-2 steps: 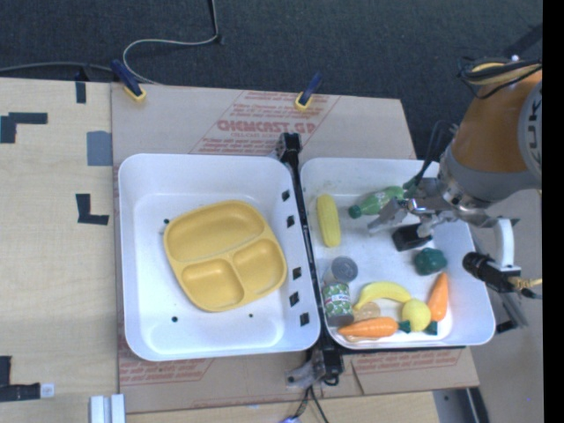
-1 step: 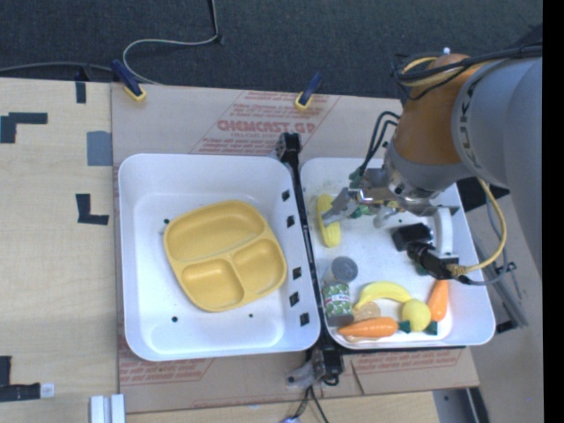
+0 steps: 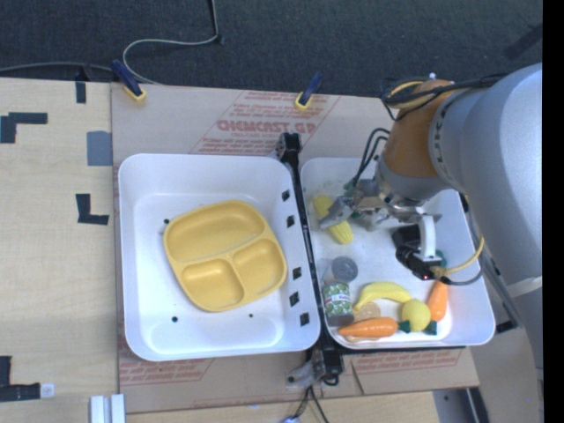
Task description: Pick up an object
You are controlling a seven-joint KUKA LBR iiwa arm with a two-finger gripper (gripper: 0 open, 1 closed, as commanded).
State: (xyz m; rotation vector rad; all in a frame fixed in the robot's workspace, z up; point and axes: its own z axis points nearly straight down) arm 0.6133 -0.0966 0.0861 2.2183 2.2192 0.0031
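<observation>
Jaws sit slightly apart at the gripper point(image 3: 345, 214), touching a small yellow piece point(image 3: 340, 233) in the right bin point(image 3: 471, 320); no grip is evident. Reaching from the right, the grey arm point(image 3: 493, 148) bends down. Two carrots point(image 3: 370, 328), one banana point(image 3: 388, 292), one jar point(image 3: 337, 300); one smooth yellow three-section plate point(image 3: 226, 254) fills the left bin point(image 3: 141, 236).

The bench point(image 3: 53, 236) bears cardboard point(image 3: 247, 126) under two bins point(image 3: 141, 236).
</observation>
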